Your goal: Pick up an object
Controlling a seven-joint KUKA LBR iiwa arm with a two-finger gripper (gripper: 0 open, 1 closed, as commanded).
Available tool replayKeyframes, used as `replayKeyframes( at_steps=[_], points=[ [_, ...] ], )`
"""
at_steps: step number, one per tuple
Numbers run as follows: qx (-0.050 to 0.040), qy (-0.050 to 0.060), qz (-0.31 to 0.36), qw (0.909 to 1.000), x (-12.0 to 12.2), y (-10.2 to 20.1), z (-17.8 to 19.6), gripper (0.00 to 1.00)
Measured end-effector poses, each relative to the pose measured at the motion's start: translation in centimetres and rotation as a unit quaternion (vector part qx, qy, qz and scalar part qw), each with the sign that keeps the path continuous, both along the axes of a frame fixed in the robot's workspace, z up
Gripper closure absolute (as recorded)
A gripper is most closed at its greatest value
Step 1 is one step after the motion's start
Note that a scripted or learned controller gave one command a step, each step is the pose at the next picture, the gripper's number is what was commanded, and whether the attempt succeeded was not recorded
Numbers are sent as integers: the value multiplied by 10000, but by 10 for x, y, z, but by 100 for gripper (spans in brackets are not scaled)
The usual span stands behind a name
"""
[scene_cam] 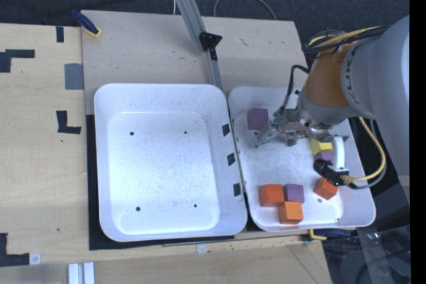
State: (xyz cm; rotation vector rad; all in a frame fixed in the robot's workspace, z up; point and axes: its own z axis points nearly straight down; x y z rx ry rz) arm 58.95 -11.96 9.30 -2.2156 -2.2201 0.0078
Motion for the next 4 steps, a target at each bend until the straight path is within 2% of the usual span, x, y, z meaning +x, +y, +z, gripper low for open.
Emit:
replayKeyframes(
  at_steps=[1, 3, 4],
  points=[
    [2, -20, 3, 10000, 1, 0, 13, 100],
    [-5, -53, -5, 10000, -17, -1, 116, 100],
    [-7, -62, 0, 10000, -16, -1, 169, 100]
  ],
)
